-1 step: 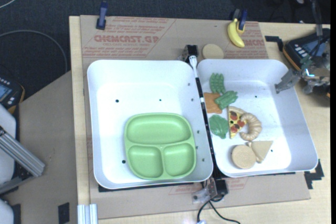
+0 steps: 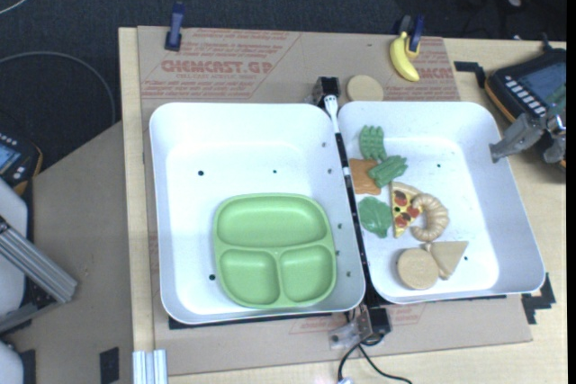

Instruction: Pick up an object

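Observation:
The right bin (image 2: 477, 184) holds several toy foods along its left side. Two green leafy pieces (image 2: 373, 142) lie at the top, with an orange piece (image 2: 363, 178) and a third green leaf (image 2: 374, 216) below them. A pizza slice (image 2: 404, 208) touches a tan ring-shaped pastry (image 2: 433, 216). Nearer the front lie a round tan biscuit (image 2: 417, 268) and a tan wedge (image 2: 449, 257). My gripper (image 2: 510, 142) hangs at the bin's right rim, well to the right of all the food, with nothing seen in it.
The left bin (image 2: 180, 157) bears a green three-part plate (image 2: 273, 249). Outside the bins, at the back, a yellow banana (image 2: 404, 60) and a tan disc (image 2: 364, 88) lie on the cardboard. A dark device (image 2: 531, 90) sits at the far right.

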You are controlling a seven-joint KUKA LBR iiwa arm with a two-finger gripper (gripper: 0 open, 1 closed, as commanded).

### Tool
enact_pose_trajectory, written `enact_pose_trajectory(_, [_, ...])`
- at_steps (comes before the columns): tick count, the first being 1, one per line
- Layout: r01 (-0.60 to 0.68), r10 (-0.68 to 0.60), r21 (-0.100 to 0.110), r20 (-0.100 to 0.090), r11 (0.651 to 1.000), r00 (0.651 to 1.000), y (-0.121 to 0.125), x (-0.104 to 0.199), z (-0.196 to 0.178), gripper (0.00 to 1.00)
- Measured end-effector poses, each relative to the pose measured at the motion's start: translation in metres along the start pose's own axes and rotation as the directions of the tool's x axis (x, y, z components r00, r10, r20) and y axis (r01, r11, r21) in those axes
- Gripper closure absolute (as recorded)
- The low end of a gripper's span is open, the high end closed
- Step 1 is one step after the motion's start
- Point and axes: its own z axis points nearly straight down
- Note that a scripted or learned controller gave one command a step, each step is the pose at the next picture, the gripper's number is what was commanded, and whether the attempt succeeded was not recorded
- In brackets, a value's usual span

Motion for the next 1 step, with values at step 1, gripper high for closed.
enact_pose_trajectory(1, [-0.003,0.003,0.004,0.002,1.0,1.0,0.0028,-0.0027,-0.0045,1.0])
